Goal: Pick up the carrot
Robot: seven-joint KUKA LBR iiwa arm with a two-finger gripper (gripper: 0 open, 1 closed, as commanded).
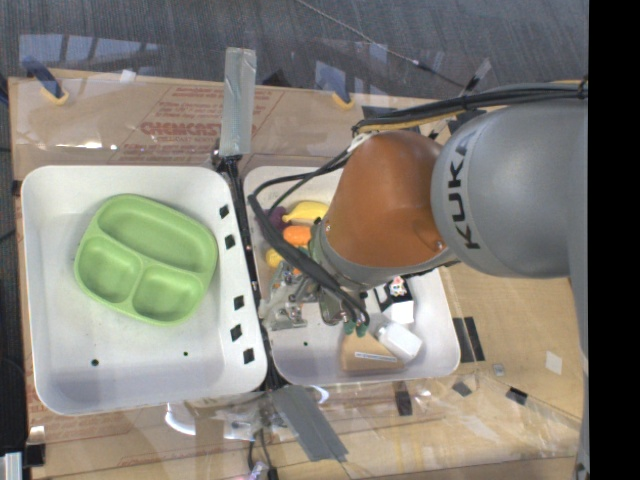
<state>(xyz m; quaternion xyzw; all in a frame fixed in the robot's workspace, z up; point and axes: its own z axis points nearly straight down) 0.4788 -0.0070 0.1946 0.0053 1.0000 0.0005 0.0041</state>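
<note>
A small piece of the orange carrot (pixel 297 235) shows in the right bin (pixel 440 353), near its far left part, just under the edge of the arm's orange band. The rest of the carrot is hidden by the arm. My gripper (pixel 292 306) hangs low over the left side of the right bin, a little nearer to the camera than the carrot and close to the bin's left wall. Cables and the wrist cover much of it.
A yellow banana-like piece (pixel 306 210) lies just behind the carrot, and another yellow bit (pixel 272 258) in front of it. A white object (pixel 400 340) and a tan wedge (pixel 362 354) sit at the bin's near right. The left bin (pixel 60 368) holds a green divided plate (pixel 146 258).
</note>
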